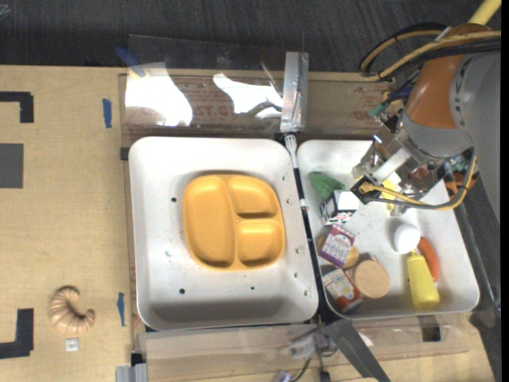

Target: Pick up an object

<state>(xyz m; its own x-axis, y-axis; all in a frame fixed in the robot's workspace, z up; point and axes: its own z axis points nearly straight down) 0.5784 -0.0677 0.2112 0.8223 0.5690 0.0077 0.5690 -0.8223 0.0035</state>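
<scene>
Over right bin: end effector, grip unclear.

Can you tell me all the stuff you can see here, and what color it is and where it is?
left bin: 1, white, middle of the bench
divided tray: 1, yellow-orange, inside the left bin
right bin: 1, white, beside the left bin
green item: 1, green, far left corner of the right bin
purple packet: 1, purple and white, left side of the right bin
round lid: 1, tan, near edge of the right bin
yellow bottle: 1, yellow, near right part of the right bin
croissant: 1, tan, on the bench at near left
gripper: 1, black and grey, over the right bin's far part
</scene>
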